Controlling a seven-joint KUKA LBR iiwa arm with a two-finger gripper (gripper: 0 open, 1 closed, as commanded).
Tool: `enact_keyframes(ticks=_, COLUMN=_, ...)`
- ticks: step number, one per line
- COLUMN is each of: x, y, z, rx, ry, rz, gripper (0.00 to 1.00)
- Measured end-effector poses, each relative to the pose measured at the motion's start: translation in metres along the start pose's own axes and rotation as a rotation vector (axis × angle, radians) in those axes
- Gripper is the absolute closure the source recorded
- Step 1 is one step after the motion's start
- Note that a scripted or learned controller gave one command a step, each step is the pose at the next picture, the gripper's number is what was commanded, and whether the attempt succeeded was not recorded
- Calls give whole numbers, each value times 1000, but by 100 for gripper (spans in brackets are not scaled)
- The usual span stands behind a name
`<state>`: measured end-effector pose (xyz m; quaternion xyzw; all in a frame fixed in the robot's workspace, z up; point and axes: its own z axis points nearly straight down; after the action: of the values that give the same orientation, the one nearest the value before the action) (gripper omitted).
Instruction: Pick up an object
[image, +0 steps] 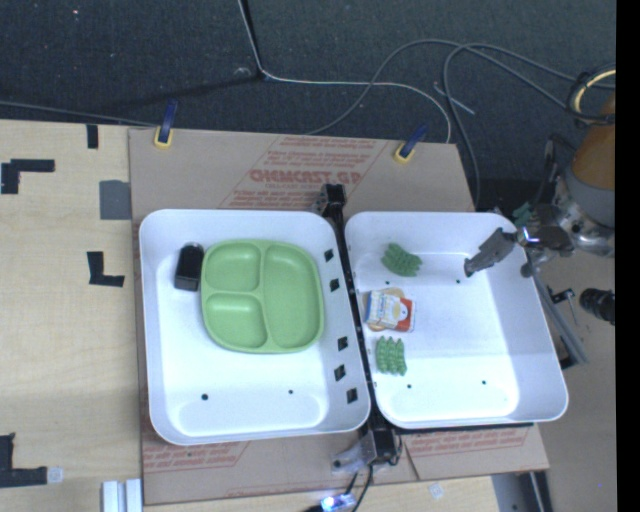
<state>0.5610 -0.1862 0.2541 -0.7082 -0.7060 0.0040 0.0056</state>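
Nearest the camera, the front rim of the left shallow white bin (250, 425) runs beside that of the right shallow white bin (470, 410), the two touching along a black-clipped seam. Taking the right bin as landmark: a small green knobbly rubber piece (390, 355) lies inside it by the seam, toward the front. Just behind that sits a small white packet with an orange and red label (388, 310), also close to the seam. Farther back, near the bin's rear left corner, rests a second green knobbly piece (402, 260). The grey two-finger gripper (484, 254) hangs over the bin's rear right part, tilted, with nothing seen between its fingers; whether it is spread or closed cannot be told. To the left of the right bin, the other bin holds a light green plastic divided plate (264, 296) and, at the plate's far side, a small black block (188, 267).
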Motion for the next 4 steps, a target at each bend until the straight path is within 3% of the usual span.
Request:
enact_keyframes(ticks=1, x=1, y=2, z=-7, rx=-12, ry=-3, rz=-4, gripper=0)
enact_keyframes(ticks=4, x=-9, y=7, z=170, rx=-14, ry=-5, rz=-5, gripper=0)
